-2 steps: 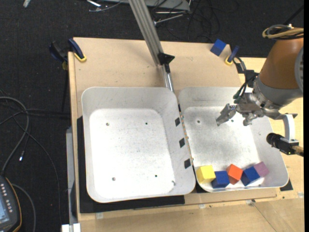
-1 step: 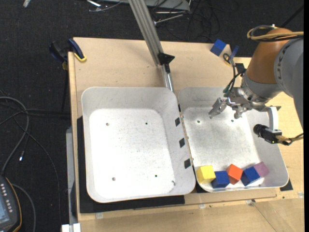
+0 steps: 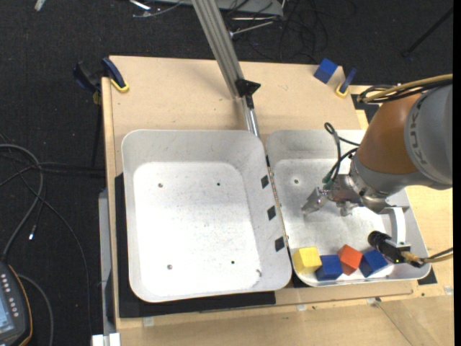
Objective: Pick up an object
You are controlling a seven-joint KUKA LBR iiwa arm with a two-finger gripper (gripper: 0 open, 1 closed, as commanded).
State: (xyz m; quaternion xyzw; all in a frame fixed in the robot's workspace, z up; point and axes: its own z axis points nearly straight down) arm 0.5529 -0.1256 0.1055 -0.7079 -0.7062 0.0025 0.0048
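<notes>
1. Hovering over the right bin (image 3: 288,153), near its centre: the gripper (image 3: 317,201), jaws appearing parted and gripping nothing.
2. Lying at 5 o'clock from the gripper, along the bin's near wall: yellow block (image 3: 307,257), blue block (image 3: 330,267), orange block (image 3: 350,258), second blue block (image 3: 373,263).
3. Sitting at 9 o'clock on the counter (image 3: 180,96): left bin (image 3: 137,146).
</notes>
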